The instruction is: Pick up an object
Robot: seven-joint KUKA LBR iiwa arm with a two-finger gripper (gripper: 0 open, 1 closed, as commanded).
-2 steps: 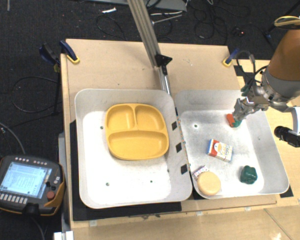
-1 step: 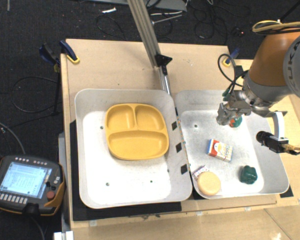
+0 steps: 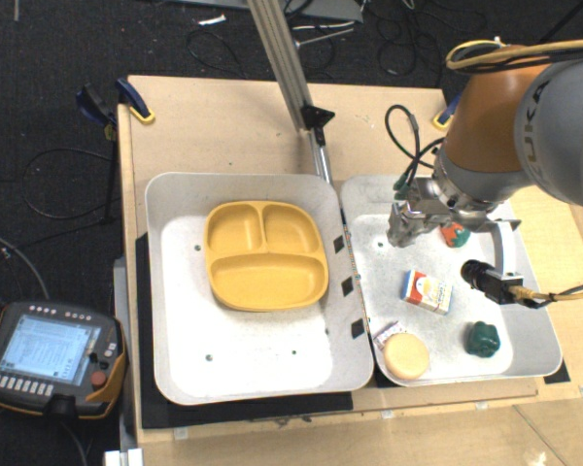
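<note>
Gripper (image 3: 405, 229) hovering over right bin (image 3: 534, 357), finger state impossible to tell, nothing visibly held; small box (image 3: 427, 290), round yellow piece (image 3: 406, 355), green object (image 3: 483, 338) lying below; yellow tray (image 3: 266, 255) sitting in left bin (image 3: 175, 357).

The grey KUKA arm with its orange band (image 3: 494, 105) reaches in from the right, over the far right corner of the bench; its wrist bends down toward the right bin's far edge; the metal two-finger gripper (image 3: 405, 227) points down and leftward, low over that bin's far left part.
</note>
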